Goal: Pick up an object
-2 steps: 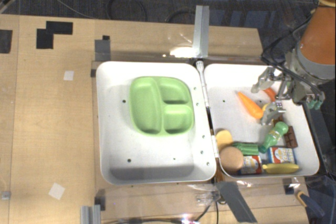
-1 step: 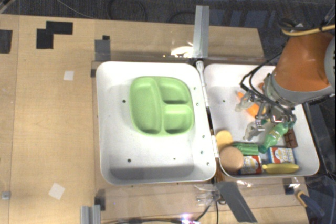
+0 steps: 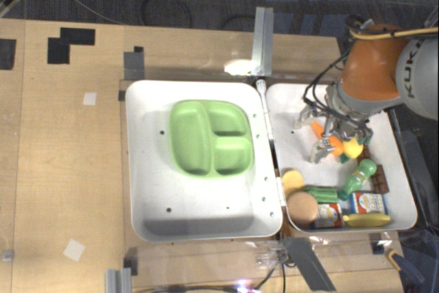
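I am low in the right bin [image 3: 288, 103], and my gripper [image 3: 332, 143] hangs over a little bunch of toys. I cannot tell what my gripper is doing right now, because my own wrist covers it. So I cannot say that I have got anything. As far as I can judge, the pick is not done yet. Nothing is lifted up in the air.

The thing I could pick is very close. An orange toy [image 3: 334, 143] sits right under my gripper. A yellow toy [image 3: 352, 148] is just beside it, a bit nearer the bin's front. I think one of those two is the easy one to grab.

More toys lie past them, toward the front of the bin. There is a green bottle [image 3: 359, 176], a brown bar [image 3: 379, 180], a small box [image 3: 368, 202], a banana [image 3: 367, 219], a round bun [image 3: 302, 206] and a pale yellow disc [image 3: 293, 180]. They are packed close, so I might bump one when I close on another.

Far off on the other side of me is the left bin [image 3: 147, 147]. A green tray [image 3: 209, 137] with sections lies in it. It is well apart from me and not in my way.
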`<action>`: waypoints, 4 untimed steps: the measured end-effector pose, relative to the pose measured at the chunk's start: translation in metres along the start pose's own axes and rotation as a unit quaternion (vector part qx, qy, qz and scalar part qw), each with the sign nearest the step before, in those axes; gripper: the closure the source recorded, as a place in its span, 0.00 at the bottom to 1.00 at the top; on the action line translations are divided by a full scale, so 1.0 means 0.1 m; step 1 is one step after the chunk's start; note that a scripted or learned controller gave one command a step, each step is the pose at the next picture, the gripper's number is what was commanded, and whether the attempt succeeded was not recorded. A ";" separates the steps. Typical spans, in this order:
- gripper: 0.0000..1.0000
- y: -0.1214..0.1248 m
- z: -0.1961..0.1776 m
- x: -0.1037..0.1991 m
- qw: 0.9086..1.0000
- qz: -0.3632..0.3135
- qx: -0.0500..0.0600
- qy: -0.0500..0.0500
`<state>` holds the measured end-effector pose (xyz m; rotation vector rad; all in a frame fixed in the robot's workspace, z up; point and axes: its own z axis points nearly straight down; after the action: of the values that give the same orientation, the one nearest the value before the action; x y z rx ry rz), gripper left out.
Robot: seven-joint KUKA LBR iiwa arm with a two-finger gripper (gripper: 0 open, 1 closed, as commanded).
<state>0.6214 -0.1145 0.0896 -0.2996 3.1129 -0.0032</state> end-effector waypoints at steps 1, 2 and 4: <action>1.00 0.01 -0.15 -0.04 1.000 -0.003 0.001 -0.006; 1.00 -0.84 -1.23 0.43 1.000 -0.023 0.004 -0.002; 0.00 -0.76 -0.28 0.82 0.994 0.111 0.000 0.002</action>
<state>0.5548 -0.2048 0.1170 0.0486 3.1306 -0.0021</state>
